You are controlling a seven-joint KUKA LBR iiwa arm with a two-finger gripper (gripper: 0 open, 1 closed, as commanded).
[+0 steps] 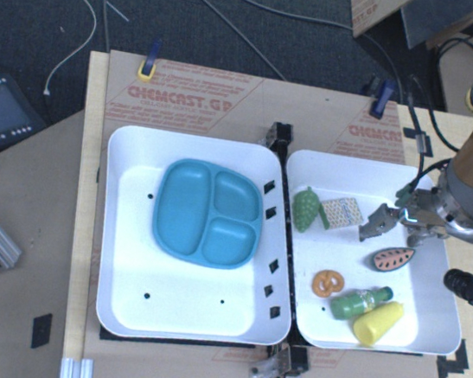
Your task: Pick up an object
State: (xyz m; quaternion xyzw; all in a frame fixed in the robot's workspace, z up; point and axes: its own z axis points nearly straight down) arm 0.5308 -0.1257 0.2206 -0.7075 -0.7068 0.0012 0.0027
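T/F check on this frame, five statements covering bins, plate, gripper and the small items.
1. The blue plate lies in the left bin. True.
2. The gripper is over the left bin. False: it is over the right bin, near its upper right part.
3. The pretzel sits inside the blue plate. False: it lies in the right bin, left of the green bottle.
4. The yellow item lies next to the green bottle. True.
5. The gripper holds the watermelon slice. False: the slice lies on the bin floor, below and right of the gripper, with nothing seen between the fingers.
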